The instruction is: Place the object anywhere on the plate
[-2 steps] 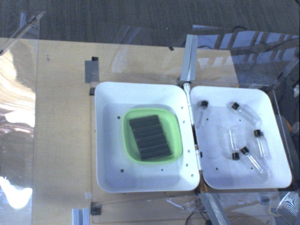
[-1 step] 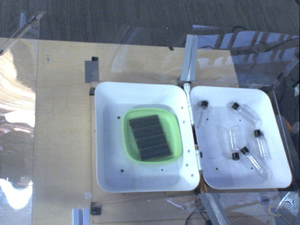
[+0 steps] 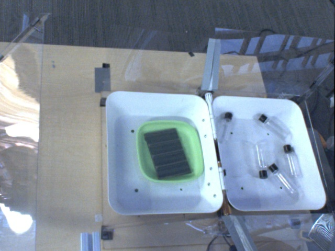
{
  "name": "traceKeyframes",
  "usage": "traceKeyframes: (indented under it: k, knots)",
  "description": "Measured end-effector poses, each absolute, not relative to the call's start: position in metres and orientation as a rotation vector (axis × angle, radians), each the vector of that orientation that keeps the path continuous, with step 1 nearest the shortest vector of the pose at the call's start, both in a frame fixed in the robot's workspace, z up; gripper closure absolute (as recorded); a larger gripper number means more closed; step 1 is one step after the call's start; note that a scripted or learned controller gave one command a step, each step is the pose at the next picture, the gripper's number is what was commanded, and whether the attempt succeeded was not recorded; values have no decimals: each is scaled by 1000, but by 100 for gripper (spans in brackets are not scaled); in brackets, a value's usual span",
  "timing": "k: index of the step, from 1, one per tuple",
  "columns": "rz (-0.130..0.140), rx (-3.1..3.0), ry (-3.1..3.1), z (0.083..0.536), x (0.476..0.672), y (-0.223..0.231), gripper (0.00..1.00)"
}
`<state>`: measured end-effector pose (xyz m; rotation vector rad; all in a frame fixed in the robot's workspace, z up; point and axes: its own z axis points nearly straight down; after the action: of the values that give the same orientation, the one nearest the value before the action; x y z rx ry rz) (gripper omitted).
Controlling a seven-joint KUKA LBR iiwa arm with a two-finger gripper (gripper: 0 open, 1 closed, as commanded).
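A light green plate (image 3: 196,140) with rounded corners sits in the middle of the left white bin (image 3: 120,140). On the plate lies a dark grey ribbed rectangular block (image 3: 167,153), flat and turned slightly off the plate's axis, well inside the rim. Several small clear vials with black caps lie scattered in the right white bin (image 3: 246,195), among them one at the upper left (image 3: 227,118), one at the upper right (image 3: 264,120) and one on the right (image 3: 289,158).
Both bins stand side by side on a wooden bench (image 3: 63,140). A grey metal bar (image 3: 211,67) runs back from the seam between them. Small grey brackets (image 3: 103,78) sit on the bench near the left bin's far corner.
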<state>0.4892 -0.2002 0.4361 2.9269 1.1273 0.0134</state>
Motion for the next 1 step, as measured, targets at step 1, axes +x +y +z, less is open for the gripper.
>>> traceKeyframes:
  k: [1]
  knots:
    - [11,2931,1109,436,520,-203,0]
